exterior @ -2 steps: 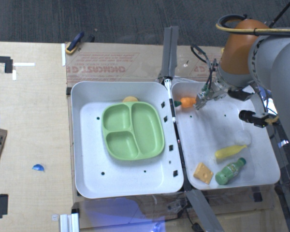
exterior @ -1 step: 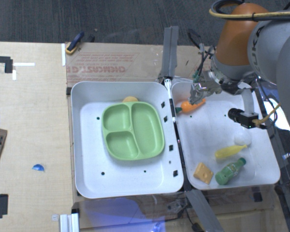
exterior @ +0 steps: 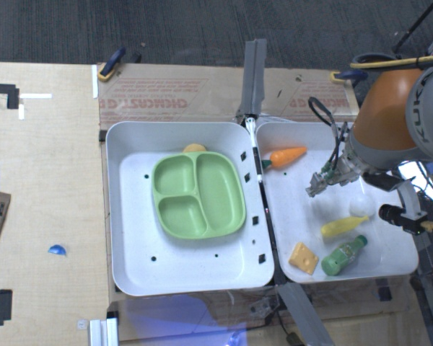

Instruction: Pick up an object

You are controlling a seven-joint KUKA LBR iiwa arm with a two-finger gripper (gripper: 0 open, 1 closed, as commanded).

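**Arm poised over right bin, nothing picked yet**

Camera view: the gripper [exterior: 319,187] hangs above the middle of the right bin [exterior: 390,269], empty as far as shows; how wide it stands I cannot tell; a carrot [exterior: 287,156] lies near the far-left corner; a yellow piece [exterior: 343,226], green bottle [exterior: 343,256] and cheese wedge [exterior: 303,258] sit toward the near edge; the approach seems in hand; next comes choosing one and descending.

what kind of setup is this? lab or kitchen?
Likely a robot lab pick-and-place bench: two white bins side by side, the right one holding toy food such as a carrot, a grey-and-orange arm reaching in.
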